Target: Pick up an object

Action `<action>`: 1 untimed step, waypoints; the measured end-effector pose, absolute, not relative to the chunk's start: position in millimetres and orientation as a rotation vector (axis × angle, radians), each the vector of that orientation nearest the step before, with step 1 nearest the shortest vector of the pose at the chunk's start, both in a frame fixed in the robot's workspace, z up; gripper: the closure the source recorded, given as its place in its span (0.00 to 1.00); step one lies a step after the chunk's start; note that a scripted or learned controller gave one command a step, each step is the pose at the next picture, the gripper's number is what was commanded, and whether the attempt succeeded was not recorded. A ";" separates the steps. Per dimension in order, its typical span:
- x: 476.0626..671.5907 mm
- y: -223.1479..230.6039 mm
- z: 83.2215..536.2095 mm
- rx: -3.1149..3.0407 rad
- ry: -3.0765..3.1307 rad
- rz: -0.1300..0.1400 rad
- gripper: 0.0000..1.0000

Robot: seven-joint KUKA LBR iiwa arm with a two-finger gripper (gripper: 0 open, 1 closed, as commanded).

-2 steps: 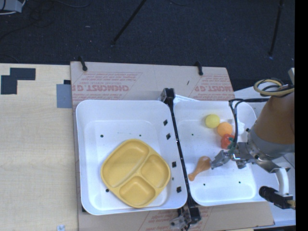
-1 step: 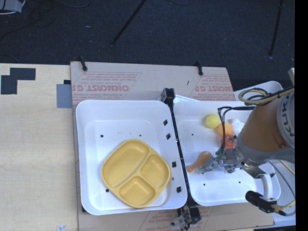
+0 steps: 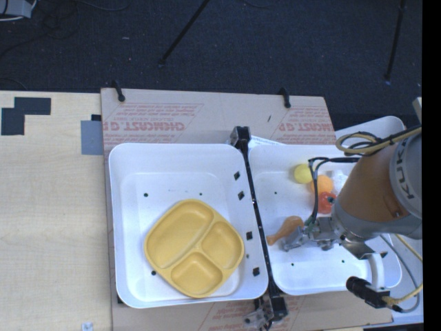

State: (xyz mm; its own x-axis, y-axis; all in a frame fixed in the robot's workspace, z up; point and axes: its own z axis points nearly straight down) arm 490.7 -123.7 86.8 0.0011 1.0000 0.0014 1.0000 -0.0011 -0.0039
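Orange thing (image 3: pixel 284 230): lying low in the right bin (image 3: pixel 303 288), its tip just beside the hand.
Hand (image 3: pixel 298 240): hanging over the right bin floor; how wide it is standing, I cannot tell.
Yellow ball (image 3: pixel 302 174): sitting near the bin's far wall.
Yellow tray (image 3: pixel 194 247): resting in the left bin (image 3: pixel 131 185).

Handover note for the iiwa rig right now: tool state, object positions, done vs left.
Tool: low in the right bin, beside the orange-brown piece; whether it grips anything cannot be seen.
Objects: yellow ball and orange item near the right bin's far side, partly behind the arm. Yellow divided plate lies flat in the left bin.
Done: arm reached in.
Left: confirm a grasp, lift.
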 end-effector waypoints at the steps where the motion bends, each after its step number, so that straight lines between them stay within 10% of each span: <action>1: 491.8 -125.0 99.0 -2.228 -2.212 0.000 1.00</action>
